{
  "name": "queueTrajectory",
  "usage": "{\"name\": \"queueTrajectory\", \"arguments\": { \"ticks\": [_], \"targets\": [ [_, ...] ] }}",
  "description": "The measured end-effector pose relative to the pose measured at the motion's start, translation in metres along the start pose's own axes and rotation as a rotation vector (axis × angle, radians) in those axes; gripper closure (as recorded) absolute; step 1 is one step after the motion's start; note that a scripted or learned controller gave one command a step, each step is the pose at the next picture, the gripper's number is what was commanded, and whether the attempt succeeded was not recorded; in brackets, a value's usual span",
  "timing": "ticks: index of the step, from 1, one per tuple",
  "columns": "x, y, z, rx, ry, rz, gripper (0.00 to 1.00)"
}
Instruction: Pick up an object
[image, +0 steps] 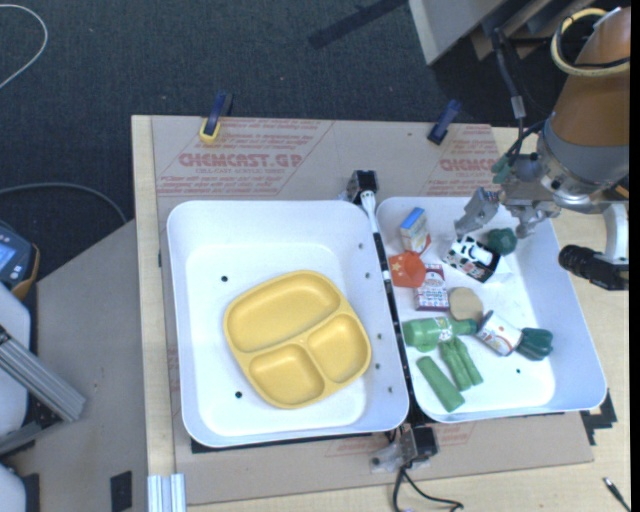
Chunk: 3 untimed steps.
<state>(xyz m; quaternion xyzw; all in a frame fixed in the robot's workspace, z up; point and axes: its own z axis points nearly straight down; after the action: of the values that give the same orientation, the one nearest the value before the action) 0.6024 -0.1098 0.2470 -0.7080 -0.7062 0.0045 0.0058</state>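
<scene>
My gripper (502, 222) hangs over the far part of the right bin (575, 340), its grey fingers (478, 212) spread open with nothing held between them. Just below it lie a black-and-white toy (472, 258) and a small dark green object (501, 240). Further objects in this bin: a blue-and-white carton (413, 225), a red piece (407, 268), a red-and-white packet (432, 293), a tan round piece (465, 302), a green bottle (430, 332), green sticks (452, 368) and a white tube with a dark green end (512, 340).
The left bin (200, 240) holds a yellow divided plate (296, 337). A black divider (383, 275) runs between the bins. Clamps (214, 117) sit at the board's far edge. The arm enters from the upper right.
</scene>
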Motion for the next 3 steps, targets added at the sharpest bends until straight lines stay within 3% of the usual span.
{"name": "queueTrajectory", "arguments": {
  "ticks": [1,3],
  "targets": [
    [0.000,0.002,-0.008,-0.014,-0.002,-0.002,0.00],
    [0.004,-0.001,0.119,-0.006,0.000,-0.002,0.00]
  ]
}}
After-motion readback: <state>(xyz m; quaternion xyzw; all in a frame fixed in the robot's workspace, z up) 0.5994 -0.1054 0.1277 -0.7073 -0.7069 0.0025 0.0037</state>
